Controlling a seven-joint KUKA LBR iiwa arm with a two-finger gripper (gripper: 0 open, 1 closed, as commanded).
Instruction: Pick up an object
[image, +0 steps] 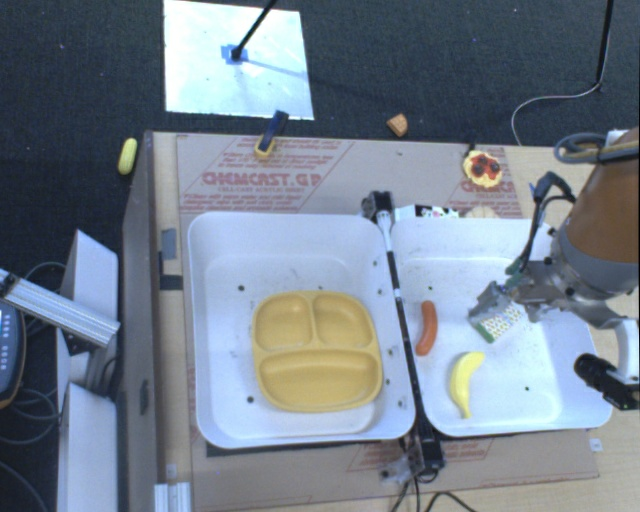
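In the right bin (560, 405) lie a red-orange sausage (427, 327) near the left wall and a yellow banana (465, 381) toward the front. A small green-and-white checkered block (499, 323) sits right at the tip of my gripper (493, 304), which reaches in from the right over the bin's middle. The block touches or nearly touches the gripper's end, and I cannot see whether it is gripped. A yellow divided plate (316, 350) lies in the left bin (215, 300).
On the bench behind the bins lie a toy pizza slice (483, 168) and a blue-and-yellow tool (269, 135). A black part (603, 381) of the arm juts over the right bin's front right corner. The divider (398, 310) runs between the bins.
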